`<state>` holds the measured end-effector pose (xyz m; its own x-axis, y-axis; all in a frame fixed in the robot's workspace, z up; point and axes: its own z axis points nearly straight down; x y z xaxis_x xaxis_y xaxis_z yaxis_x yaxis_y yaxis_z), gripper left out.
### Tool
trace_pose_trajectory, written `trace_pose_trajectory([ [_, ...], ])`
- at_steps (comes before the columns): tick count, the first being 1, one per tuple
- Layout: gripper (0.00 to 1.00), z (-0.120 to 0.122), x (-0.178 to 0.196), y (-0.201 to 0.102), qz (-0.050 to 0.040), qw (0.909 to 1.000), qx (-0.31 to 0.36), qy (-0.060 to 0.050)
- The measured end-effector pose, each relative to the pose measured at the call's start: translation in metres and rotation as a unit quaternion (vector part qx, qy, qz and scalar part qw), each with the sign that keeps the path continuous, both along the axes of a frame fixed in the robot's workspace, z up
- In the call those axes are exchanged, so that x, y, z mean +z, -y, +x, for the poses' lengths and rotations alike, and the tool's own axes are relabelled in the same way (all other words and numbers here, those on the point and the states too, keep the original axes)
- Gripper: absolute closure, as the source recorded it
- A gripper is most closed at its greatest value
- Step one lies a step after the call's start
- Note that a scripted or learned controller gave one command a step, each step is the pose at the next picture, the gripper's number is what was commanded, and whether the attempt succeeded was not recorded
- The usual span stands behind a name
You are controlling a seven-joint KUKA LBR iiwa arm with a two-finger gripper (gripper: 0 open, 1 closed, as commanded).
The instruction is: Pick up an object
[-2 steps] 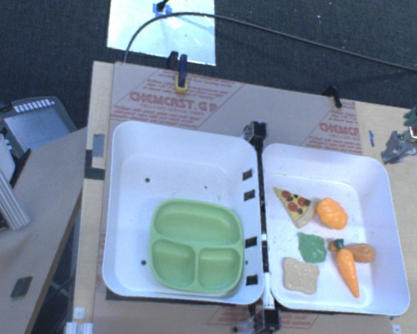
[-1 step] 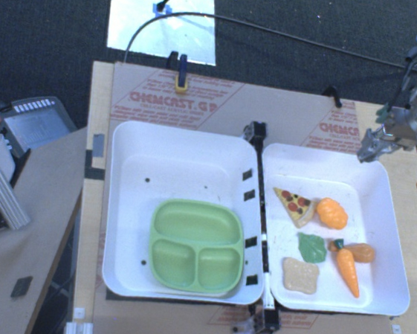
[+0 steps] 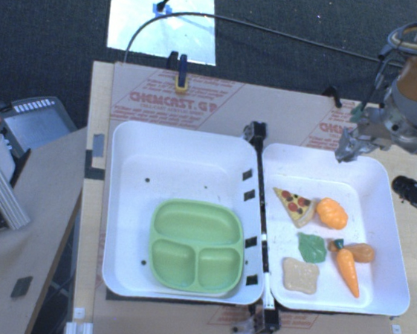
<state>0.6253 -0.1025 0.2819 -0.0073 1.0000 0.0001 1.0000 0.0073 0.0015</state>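
The right bin (image 3: 385, 192) holds a pizza slice (image 3: 295, 204), an orange round fruit (image 3: 332, 213), a green leafy piece (image 3: 311, 247), a carrot (image 3: 346, 270), a small brown piece (image 3: 361, 252) and a slice of bread (image 3: 300, 275). My gripper (image 3: 347, 149) hangs above the back edge of this bin, well behind the food and apart from it. Nothing is seen between its fingers.
The left bin (image 3: 135, 154) holds a green divided plate (image 3: 196, 246) near its front. A black divider with clips (image 3: 255, 205) runs between the bins. A cable and a blue-yellow clamp (image 3: 182, 73) lie behind the left bin. Grey equipment (image 3: 16, 148) stands at far left.
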Motion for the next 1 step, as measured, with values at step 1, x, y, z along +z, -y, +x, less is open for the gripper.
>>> trace_pose_trajectory([
  [1,1.0,0.001,-0.0205,-0.0541,0.0003,1.0,0.0,0.0],
])
